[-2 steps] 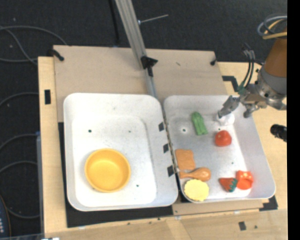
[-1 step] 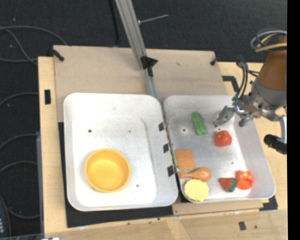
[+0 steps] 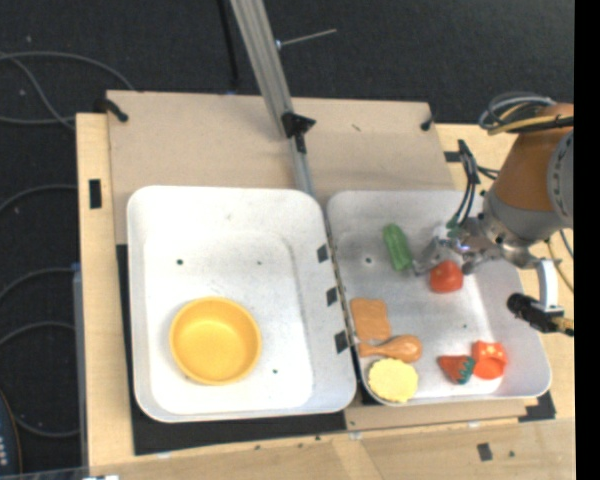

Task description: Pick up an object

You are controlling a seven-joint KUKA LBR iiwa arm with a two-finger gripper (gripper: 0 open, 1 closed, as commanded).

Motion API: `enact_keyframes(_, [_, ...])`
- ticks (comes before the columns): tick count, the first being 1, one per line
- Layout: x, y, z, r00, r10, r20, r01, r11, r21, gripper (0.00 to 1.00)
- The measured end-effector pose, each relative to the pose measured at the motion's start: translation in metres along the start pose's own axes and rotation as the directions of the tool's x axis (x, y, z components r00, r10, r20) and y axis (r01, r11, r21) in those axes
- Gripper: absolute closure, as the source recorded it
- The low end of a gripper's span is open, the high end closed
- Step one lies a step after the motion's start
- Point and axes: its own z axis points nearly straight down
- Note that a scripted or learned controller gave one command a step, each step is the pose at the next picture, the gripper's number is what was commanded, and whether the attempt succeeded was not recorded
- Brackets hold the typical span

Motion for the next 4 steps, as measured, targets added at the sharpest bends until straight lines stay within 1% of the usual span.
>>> enact_keyframes(1, [-0.001,0.002,-0.016,1.0,0.002,0.002,-0.002,1.0,-0.01,1.0])
enact_keyframes(2, [0.0,0.012,-0.065,1.0,-0.004,0.001,0.004,1.0,-0.011,1.0])
enact_keyframes(3, [-0.002,0.013,-0.097,1.0,-0.004,0.0,0.004,1.0,-0.01,1.0])
enact_keyframes(4, [0.052,-0.001,-0.094,1.0,-0.007,-0.001,0.007,1.0,-0.006,1.0])
